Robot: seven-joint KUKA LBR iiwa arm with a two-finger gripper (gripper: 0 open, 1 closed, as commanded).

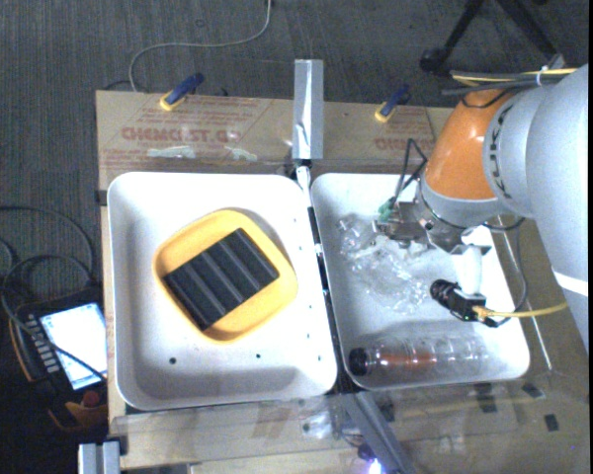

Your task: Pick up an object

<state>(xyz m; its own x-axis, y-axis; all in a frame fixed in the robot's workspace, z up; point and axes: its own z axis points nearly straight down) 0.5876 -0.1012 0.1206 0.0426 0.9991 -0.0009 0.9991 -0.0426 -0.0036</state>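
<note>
A yellow rounded block with a black ribbed top (pixel 227 275) lies tilted in the middle of the left bin (pixel 138 363). In the right bin (pixel 494 324) there is a crumpled piece of clear plastic (pixel 381 265) near the centre left. A clear bottle with a dark cap (pixel 420 356) lies along that bin's front wall. My gripper (pixel 403 227) hangs low over the back of the right bin, just above and right of the clear plastic. The orange-banded wrist (pixel 465 161) hides its tip, and I see nothing held.
A black connector on a yellow cable (pixel 453 297) dangles from the wrist over the right bin. A metal post (pixel 307 107) rises behind the divider between the bins. Blue clamps (pixel 181 90) (pixel 393 98) grip the cardboard at the back. A lit handheld screen (pixel 69 339) lies on the floor to the left.
</note>
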